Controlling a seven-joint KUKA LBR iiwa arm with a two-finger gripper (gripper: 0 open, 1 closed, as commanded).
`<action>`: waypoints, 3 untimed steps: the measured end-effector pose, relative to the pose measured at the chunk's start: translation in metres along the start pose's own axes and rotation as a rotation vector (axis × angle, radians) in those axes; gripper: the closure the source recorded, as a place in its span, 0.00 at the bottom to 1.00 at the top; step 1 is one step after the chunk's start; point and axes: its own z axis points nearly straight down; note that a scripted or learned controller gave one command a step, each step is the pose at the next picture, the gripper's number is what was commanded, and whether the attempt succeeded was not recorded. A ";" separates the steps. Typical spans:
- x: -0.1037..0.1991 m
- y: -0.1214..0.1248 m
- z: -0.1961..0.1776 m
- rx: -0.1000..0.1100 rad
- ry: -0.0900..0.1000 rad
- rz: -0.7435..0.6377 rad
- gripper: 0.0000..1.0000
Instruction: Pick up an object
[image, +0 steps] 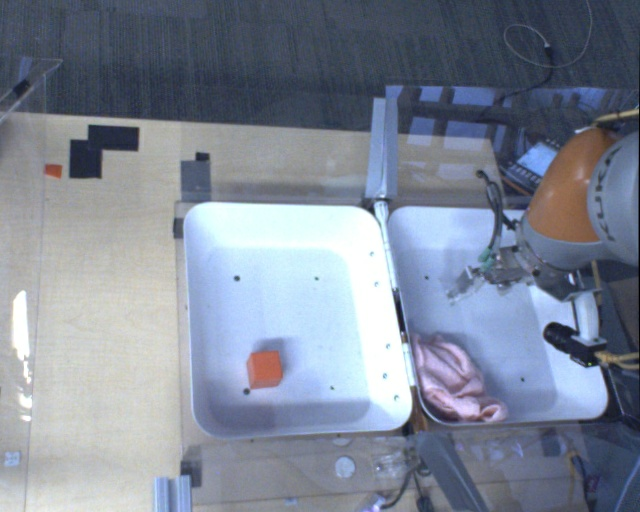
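A small orange block lies in the lower left part of the left bin. A crumpled pink cloth sits in the front left corner of the right bin. My gripper reaches in from the right over the middle of the right bin, tilted toward the left. It is apart from the cloth, roughly a hand's width behind it, and nothing shows in it. The arm's orange band rises at the right edge.
A metal rail separates the two bins. Black patches and a small orange tag lie on the wooden bench at the far left. Cables and a black fitting crowd the right bin's right side.
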 end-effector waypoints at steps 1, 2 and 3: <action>0.053 -0.080 0.025 -0.015 -0.005 -0.061 0.00; 0.032 -0.088 0.021 -0.004 -0.002 -0.021 0.00; -0.010 -0.037 0.013 -0.001 -0.001 0.156 0.00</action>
